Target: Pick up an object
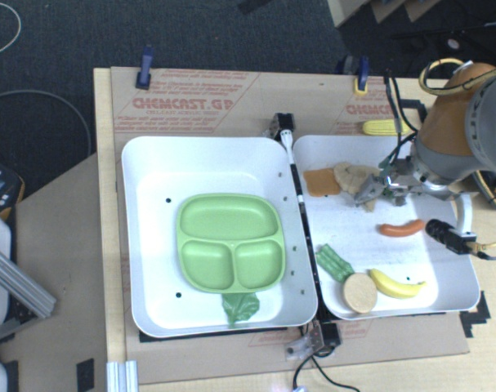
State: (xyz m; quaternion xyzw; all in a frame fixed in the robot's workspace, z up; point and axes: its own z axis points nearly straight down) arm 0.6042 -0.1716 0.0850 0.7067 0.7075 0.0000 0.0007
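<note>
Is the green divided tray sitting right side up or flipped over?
Right side up. The green divided tray in the left bin shows three recessed compartments facing the camera.

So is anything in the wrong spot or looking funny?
Yes, the corn cob lies on the bench behind the right bin, not in it like the other food. A green leafy piece sits half tucked under the green tray.

The arm [468, 129] runs off the right edge, and the hand [377, 188] hides its fingers' state.
</note>
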